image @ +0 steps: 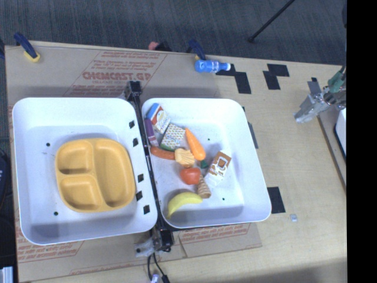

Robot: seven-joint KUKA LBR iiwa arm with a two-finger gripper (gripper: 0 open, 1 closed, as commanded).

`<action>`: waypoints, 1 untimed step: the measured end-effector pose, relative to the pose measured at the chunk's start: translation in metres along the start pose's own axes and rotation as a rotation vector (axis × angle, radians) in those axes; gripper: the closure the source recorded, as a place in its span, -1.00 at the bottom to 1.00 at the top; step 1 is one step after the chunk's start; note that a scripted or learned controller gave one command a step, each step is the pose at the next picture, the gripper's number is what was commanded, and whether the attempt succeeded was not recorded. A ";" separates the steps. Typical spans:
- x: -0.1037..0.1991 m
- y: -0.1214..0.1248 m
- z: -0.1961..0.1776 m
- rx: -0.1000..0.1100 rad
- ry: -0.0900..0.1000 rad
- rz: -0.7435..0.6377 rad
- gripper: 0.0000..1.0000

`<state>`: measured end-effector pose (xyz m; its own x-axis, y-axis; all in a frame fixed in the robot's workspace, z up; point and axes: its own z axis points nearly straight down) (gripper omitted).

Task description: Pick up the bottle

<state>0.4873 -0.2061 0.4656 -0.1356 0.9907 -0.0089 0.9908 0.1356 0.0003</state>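
The end effector (pixel 307 106) is hovering at the frame's right edge, well apart from the bins; its opening I cannot tell. The bottle (pixel 151 131) is lying – seemingly – at the right bin's (pixel 254 175) upper left, crowded by a carrot (pixel 195 144); neighbours risk spoiling the grasp.

- A single fixed camera looks down at a slant on the table (pixel 294 175).
- Both white bins sit mid-frame: left bin (pixel 23 158), right bin (pixel 250 158).
- Dark floor (pixel 177 10) runs along the top edge.
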 end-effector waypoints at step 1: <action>0.000 0.001 -0.011 -0.001 -0.001 -0.005 1.00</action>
<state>0.4878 -0.2061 0.4763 -0.1410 0.9900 -0.0102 0.9900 0.1410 0.0008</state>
